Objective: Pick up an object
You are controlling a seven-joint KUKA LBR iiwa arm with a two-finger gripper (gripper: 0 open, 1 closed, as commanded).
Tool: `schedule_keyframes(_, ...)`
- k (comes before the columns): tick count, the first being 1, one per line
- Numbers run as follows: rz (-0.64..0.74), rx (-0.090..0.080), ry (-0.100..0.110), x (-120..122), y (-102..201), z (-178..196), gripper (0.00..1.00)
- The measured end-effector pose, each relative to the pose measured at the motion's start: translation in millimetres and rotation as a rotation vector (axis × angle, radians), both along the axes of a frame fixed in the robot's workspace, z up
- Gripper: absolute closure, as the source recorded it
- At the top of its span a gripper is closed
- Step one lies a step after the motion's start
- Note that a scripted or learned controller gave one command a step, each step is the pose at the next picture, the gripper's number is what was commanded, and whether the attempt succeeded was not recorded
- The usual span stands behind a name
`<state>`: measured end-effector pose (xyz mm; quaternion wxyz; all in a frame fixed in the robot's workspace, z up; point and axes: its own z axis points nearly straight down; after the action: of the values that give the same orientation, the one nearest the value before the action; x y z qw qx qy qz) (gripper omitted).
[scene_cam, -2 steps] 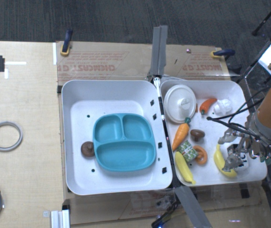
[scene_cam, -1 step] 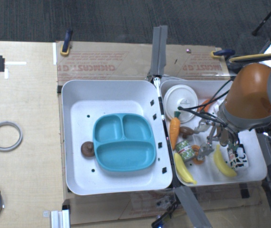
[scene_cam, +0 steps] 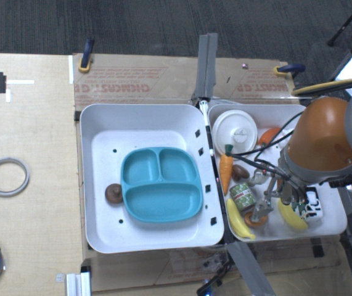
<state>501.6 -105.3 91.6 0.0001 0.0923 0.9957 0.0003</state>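
Nothing is lifted yet, as far as I can judge. My gripper [scene_cam: 263, 209] hangs low in the right white bin [scene_cam: 336, 227], its tips down among a small green-labelled can [scene_cam: 242, 196], a yellow plastic banana [scene_cam: 238, 221] and a second yellow banana [scene_cam: 291, 216]; whether anything sits between my fingers, or how they stand, I cannot tell. An orange toy carrot [scene_cam: 225, 171] and a white round lid [scene_cam: 236, 130] lie just beyond. The left white bin [scene_cam: 95, 227] bears a teal divided plate [scene_cam: 161, 184] and a brown ball [scene_cam: 113, 193]. Closing and raising remain.
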Motion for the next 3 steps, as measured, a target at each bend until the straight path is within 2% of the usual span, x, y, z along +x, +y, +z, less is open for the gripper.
schedule_keyframes(1,-0.09,-0.002,-0.003,6,-104,1,0.0)
schedule_keyframes(2,-0.119,0.0,0.0,-24,-72,0,0.0)
schedule_keyframes(3,-0.117,-0.001,-0.003,-22,-72,9,1.0)
